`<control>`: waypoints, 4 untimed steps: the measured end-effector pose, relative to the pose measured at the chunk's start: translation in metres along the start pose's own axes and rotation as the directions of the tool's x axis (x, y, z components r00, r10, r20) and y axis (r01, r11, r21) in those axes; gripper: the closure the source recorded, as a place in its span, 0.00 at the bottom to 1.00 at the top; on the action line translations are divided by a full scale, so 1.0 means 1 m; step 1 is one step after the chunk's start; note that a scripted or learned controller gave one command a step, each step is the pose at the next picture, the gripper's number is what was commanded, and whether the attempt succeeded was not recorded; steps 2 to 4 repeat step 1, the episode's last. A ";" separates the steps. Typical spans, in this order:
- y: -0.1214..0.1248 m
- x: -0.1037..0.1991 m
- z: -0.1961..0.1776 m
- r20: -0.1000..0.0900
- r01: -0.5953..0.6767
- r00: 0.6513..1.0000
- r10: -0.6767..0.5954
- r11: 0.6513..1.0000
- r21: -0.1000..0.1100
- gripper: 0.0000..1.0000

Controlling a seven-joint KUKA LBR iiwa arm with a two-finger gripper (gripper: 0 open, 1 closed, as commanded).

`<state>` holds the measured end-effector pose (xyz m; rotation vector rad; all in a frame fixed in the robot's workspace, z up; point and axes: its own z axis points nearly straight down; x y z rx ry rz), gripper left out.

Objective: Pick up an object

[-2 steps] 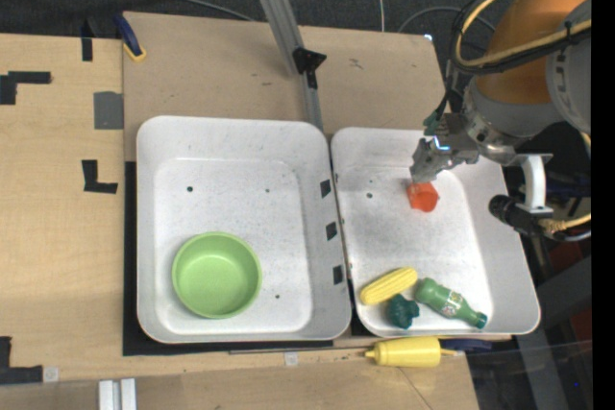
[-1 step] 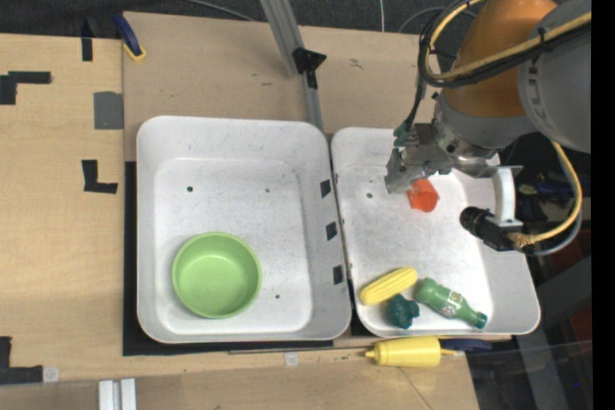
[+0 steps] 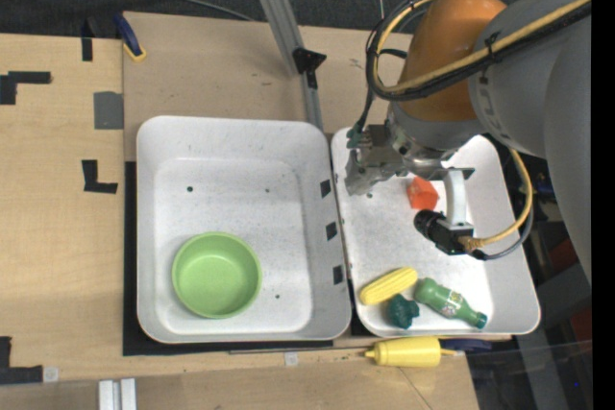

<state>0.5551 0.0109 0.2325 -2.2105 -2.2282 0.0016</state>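
Observation:
My gripper (image 3: pixel 364 172) hangs over the upper left part of the right bin (image 3: pixel 384 240), close to its left wall. A small orange object (image 3: pixel 421 195) lies just to the gripper's right, partly covered by the wrist hardware. At the front of the same bin lie a yellow corn cob (image 3: pixel 387 284), a green bottle (image 3: pixel 450 301) on its side and a small dark teal piece (image 3: pixel 402 310). I see nothing between the gripper's tips from this angle.
A green bowl (image 3: pixel 216 275) sits at the front left of the left bin (image 3: pixel 231 126). A yellow bottle (image 3: pixel 408 352) lies on the bench in front of the right bin. A slanted metal pole (image 3: pixel 279 5) rises behind the bins. Cables loop around the wrist.

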 end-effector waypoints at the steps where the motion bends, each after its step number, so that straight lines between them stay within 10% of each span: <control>1: -0.005 0.058 -0.006 0.000 0.000 1.000 0.000 1.000 -0.001 1.00; 4: -0.005 0.058 -0.006 0.000 0.000 1.000 0.000 1.000 -0.001 1.00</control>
